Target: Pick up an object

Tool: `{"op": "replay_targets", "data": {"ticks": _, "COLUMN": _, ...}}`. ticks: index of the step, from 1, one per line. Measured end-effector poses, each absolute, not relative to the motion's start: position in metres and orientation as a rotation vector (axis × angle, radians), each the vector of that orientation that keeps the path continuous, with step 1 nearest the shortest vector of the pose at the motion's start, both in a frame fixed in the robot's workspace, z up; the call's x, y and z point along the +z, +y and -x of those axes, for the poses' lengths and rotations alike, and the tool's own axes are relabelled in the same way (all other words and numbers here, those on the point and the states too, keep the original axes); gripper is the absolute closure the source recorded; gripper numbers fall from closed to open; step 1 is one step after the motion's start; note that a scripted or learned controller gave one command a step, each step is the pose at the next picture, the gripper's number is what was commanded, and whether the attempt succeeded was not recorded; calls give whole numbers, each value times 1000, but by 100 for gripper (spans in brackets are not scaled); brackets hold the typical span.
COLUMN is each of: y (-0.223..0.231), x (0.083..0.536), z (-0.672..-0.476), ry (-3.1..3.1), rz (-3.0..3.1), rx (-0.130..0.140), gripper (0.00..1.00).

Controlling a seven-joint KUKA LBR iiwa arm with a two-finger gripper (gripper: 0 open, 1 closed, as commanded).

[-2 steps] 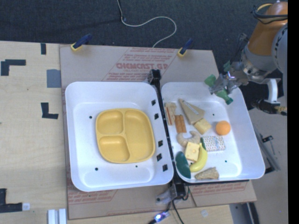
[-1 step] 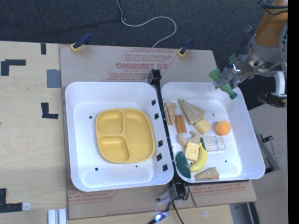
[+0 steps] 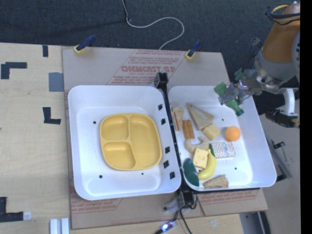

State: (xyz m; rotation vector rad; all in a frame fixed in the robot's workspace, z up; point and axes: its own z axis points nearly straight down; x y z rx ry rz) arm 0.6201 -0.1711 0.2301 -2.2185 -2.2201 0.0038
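Note:
The right bin (image 3: 258, 145) holds several toy foods: an orange ball (image 3: 232, 133), a banana (image 3: 210, 165), a yellow cheese block (image 3: 200, 157), a paler cheese cube (image 3: 211, 131), a tan wedge (image 3: 199, 114), a speckled white box (image 3: 224, 149), a bread slice (image 3: 216, 181), a green piece (image 3: 190, 172) and thin sticks (image 3: 178, 118). My gripper (image 3: 230, 97), with green fingers, hangs over the bin's far right corner, above and right of the tan wedge. Nothing shows between its fingers.
The left bin (image 3: 83, 130) carries a yellow divided plate (image 3: 130, 141). Black clips line the wall between the bins (image 3: 167, 130). A white cable (image 3: 156, 23) lies on the dark floor behind the cardboard base (image 3: 141, 67), which is held by blue and yellow clamps (image 3: 84, 44).

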Motion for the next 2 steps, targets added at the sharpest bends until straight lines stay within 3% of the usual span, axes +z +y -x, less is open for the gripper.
{"op": "replay_targets", "data": {"ticks": 2, "y": -100, "x": 234, "z": -549, "ry": -2221, "rz": 2216, "rx": 4, "gripper": 100}}
